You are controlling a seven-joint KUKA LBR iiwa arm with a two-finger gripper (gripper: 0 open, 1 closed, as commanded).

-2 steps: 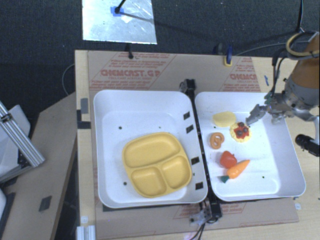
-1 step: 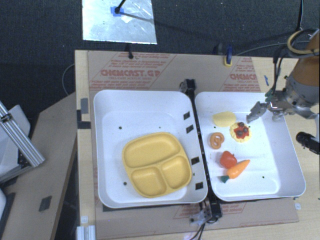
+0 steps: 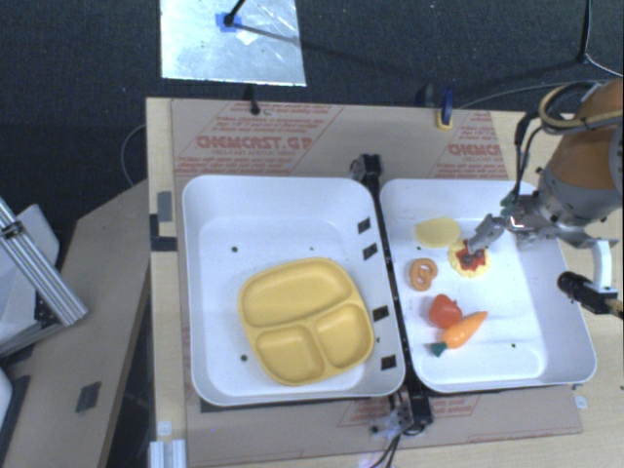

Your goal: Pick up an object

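In the right bin (image 3: pixel 561 344) lie several toy foods: a pale yellow flat piece (image 3: pixel 436 231), a small yellow piece with a red top (image 3: pixel 470 260), an orange pretzel-shaped ring (image 3: pixel 422 273), a red tomato (image 3: pixel 445 310) and an orange carrot (image 3: pixel 462 330). My gripper (image 3: pixel 478 245) reaches in from the right and points down-left, its tips right at the red-topped yellow piece. That piece rests on the bin floor.
The left bin (image 3: pixel 210 261) holds a yellow three-compartment tray (image 3: pixel 305 318). A black divider (image 3: pixel 383 261) runs between the bins. The arm's grey wrist and orange band (image 3: pixel 585 164) hang over the right bin's far right edge. A shiny metal sheet (image 3: pixel 231 27) lies beyond the bench.
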